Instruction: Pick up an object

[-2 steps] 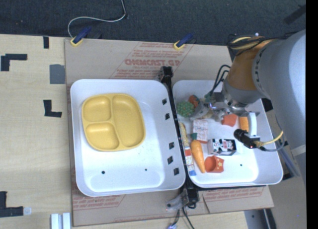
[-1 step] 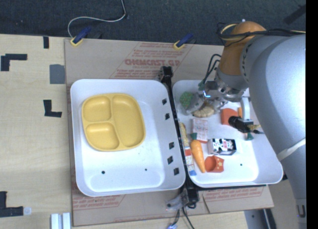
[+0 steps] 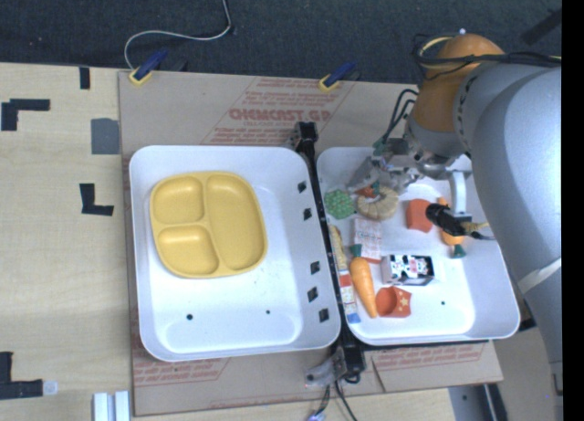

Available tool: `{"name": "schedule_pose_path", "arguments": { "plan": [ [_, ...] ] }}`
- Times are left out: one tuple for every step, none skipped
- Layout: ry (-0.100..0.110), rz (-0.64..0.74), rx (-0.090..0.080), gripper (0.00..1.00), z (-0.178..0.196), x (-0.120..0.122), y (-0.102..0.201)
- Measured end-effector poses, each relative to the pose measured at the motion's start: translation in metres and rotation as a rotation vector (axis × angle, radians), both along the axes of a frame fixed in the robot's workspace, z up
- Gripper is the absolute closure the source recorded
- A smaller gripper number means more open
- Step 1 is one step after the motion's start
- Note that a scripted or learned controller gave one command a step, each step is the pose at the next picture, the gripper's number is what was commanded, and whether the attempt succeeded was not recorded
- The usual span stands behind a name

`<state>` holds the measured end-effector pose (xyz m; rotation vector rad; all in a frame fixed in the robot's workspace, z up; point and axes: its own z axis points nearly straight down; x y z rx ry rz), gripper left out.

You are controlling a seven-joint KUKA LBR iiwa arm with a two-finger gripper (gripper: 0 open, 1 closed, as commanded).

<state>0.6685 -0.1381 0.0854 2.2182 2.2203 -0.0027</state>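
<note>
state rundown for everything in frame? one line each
gripper: low over the right bin's far end, finger state unclear
yellow plate: flat in the left bin, compartments bare
left bin: holds the plate
right bin: cluttered with small items
carrot: lying flat, near the divider
black-and-white carton: lying flat, mid-bin
green piece: lying loose, beside the gripper

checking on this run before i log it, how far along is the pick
Done: the arm has reached the right bin, with the gripper low over the toys at its upper left, by a green piece. In hand: nothing visibly held. Left: grip and lift; the carrot, the cow-patterned box and the yellow plate in the left bin lie untouched.
</note>
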Motion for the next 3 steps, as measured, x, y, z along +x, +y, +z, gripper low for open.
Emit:
{"name": "schedule_pose_path", "arguments": {
  "plan": [
    [0.001, 0.001, 0.002, 0.0, -0.001, 0.0, 0.039],
    [0.0, 0.001, 0.001, 0.0, 0.0, 0.0, 0.027],
    [0.0, 0.002, -0.001, 1.0, 0.01, 0.0, 0.027]
  ]
}}
